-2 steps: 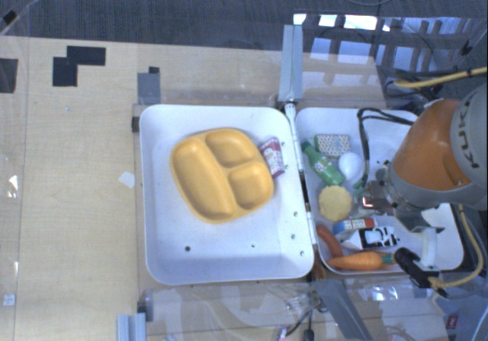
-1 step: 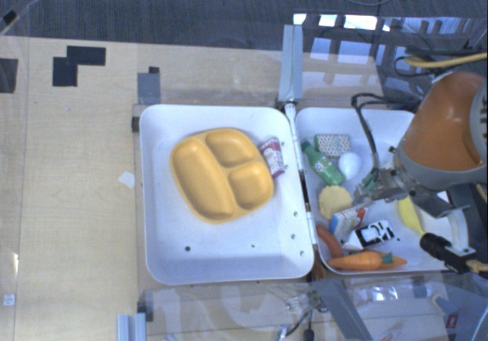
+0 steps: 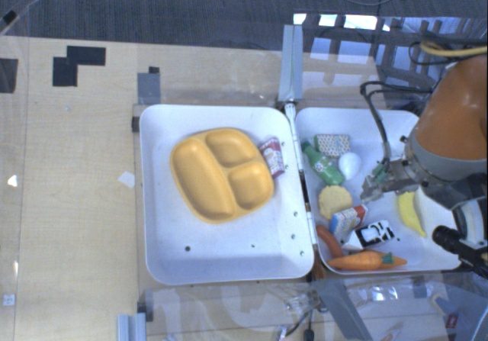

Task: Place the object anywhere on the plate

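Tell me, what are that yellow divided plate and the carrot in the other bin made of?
The plate looks like moulded plastic: even yellow colour, soft rounded compartment edges, a dull sheen. The carrot seems a toy, probably plastic or rubber, given its smooth, uniform orange skin and stiff green tip; the view cannot settle which. Both white bins look like matte plastic too.

Two white bins, one yellow plate, one carrot, one banana, one green bottle.

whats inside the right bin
The right bin holds a green bottle, white egg, carrot, banana and a few small packets. The arm hides its far right side.
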You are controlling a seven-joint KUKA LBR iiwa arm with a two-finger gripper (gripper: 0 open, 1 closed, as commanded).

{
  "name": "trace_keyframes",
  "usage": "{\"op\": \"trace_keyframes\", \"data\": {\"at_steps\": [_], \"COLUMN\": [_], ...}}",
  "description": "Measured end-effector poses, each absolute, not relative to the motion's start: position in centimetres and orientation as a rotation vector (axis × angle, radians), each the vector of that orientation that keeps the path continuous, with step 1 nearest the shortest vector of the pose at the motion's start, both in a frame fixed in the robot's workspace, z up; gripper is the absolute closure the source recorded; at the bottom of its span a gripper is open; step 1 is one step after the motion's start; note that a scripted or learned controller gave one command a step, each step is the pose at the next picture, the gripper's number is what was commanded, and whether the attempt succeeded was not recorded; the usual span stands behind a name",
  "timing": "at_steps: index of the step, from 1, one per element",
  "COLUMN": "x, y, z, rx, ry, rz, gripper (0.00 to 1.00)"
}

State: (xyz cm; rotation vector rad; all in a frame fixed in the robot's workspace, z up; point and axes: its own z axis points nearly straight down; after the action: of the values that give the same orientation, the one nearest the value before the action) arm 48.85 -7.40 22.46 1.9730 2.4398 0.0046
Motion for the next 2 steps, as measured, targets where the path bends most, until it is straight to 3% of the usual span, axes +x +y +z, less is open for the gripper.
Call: {"op": "trace_keyframes", "data": {"at_steps": [1, 2], "x": [48.8, 49.0], "y": [-11.0, -20.8], "z": [12.4, 9.1], "rx": [1.910, 1.952], "ry": [2.489, 2.446], "rz": [0.004, 0.004], "gripper": [1.00, 1.00]}}
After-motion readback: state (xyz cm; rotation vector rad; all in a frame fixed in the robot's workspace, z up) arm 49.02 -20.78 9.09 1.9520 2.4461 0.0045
